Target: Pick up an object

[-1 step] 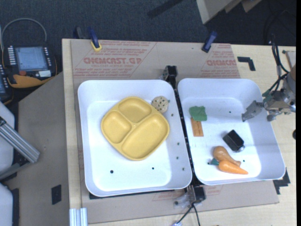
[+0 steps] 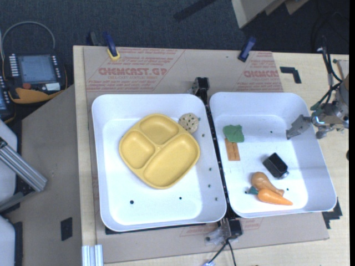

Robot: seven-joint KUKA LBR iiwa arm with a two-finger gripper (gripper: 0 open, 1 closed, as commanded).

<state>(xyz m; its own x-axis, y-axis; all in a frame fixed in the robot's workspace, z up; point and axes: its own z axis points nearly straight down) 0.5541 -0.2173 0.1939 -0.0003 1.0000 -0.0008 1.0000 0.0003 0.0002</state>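
Note:
In the right bin (image 2: 310,154) lie several small things: a green leafy piece (image 2: 233,133) with a brown strip (image 2: 233,151) just below it, a black block (image 2: 275,165), and an orange carrot (image 2: 273,197) beside a tan rounded piece (image 2: 259,180). My gripper (image 2: 299,128) hangs over the right bin's upper right part, close to its right wall. It is well apart from the black block, which lies below and to its left. Nothing shows in its grasp.
The left bin (image 2: 105,165) holds a yellow divided plate (image 2: 160,149) and a speckled cookie (image 2: 189,122) at the plate's upper right corner. A black clamp (image 2: 201,85) sits between the bins at the back. A pendant screen (image 2: 34,71) rests off the bench at left.

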